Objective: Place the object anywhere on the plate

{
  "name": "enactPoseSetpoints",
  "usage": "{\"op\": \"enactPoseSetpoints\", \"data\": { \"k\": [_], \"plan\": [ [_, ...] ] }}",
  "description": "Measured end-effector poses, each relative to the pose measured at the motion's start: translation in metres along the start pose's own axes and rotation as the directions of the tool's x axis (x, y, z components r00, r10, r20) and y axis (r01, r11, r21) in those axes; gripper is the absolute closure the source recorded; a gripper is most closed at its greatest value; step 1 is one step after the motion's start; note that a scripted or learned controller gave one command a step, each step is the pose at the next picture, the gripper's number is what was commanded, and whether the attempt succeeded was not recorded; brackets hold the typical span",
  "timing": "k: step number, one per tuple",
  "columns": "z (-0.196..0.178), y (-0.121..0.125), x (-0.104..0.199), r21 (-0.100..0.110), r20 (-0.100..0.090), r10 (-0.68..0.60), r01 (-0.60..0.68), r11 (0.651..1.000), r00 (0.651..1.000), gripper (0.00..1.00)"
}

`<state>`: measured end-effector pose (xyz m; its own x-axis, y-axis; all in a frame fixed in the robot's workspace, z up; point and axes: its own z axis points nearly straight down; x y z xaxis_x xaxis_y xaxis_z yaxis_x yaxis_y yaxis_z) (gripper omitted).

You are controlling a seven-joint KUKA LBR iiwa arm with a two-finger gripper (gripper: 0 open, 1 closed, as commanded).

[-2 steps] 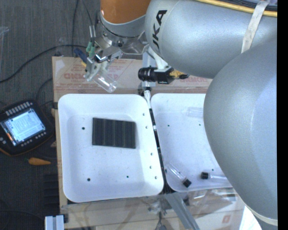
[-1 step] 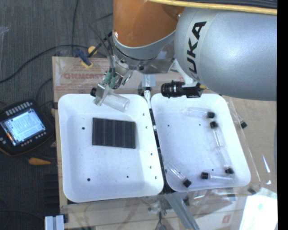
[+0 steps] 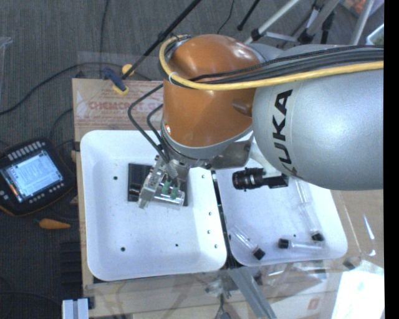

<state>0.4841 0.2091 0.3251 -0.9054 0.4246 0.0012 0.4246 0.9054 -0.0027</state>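
A dark grey carpet floor (image 3: pixel 37 68) is covering the room around the bench. Black cables (image 3: pixel 28 103) are running over it near the bench's far left corner. A handheld control pendant (image 3: pixel 32 176) with a lit screen is lying on the floor just beside the bench's left edge, and a small orange tool (image 3: pixel 55 223) is lying near it. A brown cardboard sheet (image 3: pixel 103 109) with red print is showing along the bench's far edge. White tripod legs (image 3: pixel 299 19) are standing beyond the far right corner.
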Motion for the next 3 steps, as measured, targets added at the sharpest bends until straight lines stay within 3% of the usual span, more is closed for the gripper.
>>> {"op": "enactPoseSetpoints", "data": {
  "k": [1,2,3],
  "plan": [
    [0.0,0.0,0.0,-0.001,0.0,0.0,0.0,1.0,1.0,0.0],
    [0.218,0.022,0.012,0.002,-0.005,0.233,-0.233,0.972,0.972,0.0],
    [0.211,0.022,0.014,0.004,-0.012,0.234,-0.234,0.972,0.972,1.0]
  ]
}}
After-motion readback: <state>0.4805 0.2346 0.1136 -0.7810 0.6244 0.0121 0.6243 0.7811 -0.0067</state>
